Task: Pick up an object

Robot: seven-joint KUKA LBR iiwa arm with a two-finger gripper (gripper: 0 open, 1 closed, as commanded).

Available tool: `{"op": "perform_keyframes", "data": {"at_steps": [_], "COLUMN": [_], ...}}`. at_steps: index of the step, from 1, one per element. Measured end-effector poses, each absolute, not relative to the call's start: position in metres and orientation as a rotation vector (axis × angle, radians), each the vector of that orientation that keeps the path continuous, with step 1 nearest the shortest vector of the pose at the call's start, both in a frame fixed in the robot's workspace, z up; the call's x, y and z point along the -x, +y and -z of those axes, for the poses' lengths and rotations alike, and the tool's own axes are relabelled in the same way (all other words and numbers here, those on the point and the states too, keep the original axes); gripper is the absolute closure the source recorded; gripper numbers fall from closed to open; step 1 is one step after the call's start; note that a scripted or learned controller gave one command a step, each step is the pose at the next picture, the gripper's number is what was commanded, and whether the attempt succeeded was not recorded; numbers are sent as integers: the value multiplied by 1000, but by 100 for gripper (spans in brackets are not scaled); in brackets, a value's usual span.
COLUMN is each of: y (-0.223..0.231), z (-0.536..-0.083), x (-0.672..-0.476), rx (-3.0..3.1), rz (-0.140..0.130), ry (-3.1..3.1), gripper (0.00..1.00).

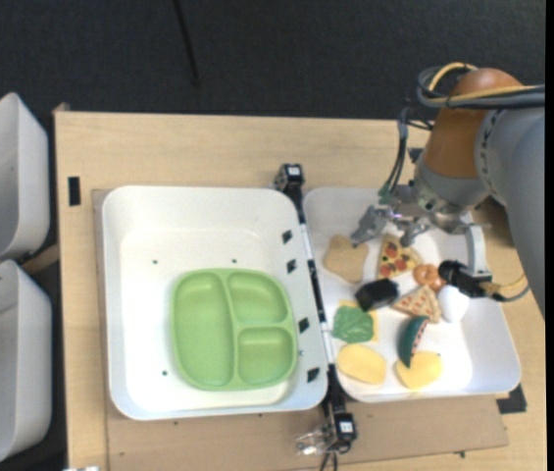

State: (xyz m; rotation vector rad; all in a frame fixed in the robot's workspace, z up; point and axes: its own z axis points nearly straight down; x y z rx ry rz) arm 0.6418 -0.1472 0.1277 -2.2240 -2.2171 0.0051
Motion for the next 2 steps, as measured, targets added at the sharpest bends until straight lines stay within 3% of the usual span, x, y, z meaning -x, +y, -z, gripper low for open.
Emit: {"op": "perform_keyframes", "data": {"at_steps": [1,2], "y": [-149,-152], "z": [-104,-119], "x": [-644,-647], "rx": [2232,2244], "rz": [1,10], "ry": [-2220,-2226], "gripper": [0,100]}}
